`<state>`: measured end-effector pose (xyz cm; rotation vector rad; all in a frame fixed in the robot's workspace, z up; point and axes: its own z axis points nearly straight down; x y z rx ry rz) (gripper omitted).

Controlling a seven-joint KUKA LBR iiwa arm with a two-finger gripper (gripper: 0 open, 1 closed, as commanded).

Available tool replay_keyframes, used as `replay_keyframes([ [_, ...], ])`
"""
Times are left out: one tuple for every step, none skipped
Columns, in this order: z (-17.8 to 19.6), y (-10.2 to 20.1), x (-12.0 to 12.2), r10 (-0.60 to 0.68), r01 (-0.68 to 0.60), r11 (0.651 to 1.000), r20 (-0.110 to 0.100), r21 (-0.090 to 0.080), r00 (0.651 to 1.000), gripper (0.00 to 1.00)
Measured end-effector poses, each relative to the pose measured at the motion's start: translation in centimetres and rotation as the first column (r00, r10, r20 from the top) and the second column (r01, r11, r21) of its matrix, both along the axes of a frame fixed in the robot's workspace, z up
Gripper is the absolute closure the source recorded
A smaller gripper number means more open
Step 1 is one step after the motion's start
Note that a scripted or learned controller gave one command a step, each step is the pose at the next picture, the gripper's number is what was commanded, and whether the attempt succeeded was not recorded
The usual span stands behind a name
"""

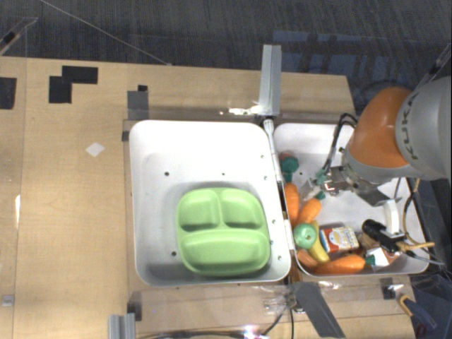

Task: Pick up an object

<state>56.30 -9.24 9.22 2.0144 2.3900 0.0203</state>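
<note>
We are logging a green divided tray [223, 230] lying in the left bin [152, 154], centre frame. In the right bin [311, 136], toy carrots [308, 210], a green ball [305, 235], a banana [320, 249] and a small box [340, 238] are crowding the lower half. The gripper [332, 181] is hovering above them; we cannot tell its state.

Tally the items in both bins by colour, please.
Green: 2, the divided tray and a small round toy.
Orange: 3 carrot-like pieces.
Teal: 1.
Yellow: 1.
Red-labelled packet: 1.
Total: 8, though the right bin's pile is cluttered.
</note>
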Motion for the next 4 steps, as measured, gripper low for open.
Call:
replay_keyframes([
  [0.0,0.0,0.0,-0.001,0.001,1.000,0.000,0.000,1.000,0.00],
  [0.0,0.2,1.2,0.062,-0.062,0.998,-0.005,-0.002,0.998,0.00],
  [9.5,1.6,5.1,0.088,-0.088,0.996,-0.012,-0.001,0.996,0.00],
  [1.3,-0.5,2.9,0.474,-0.474,0.881,-0.015,-0.002,0.881,0.00],
])
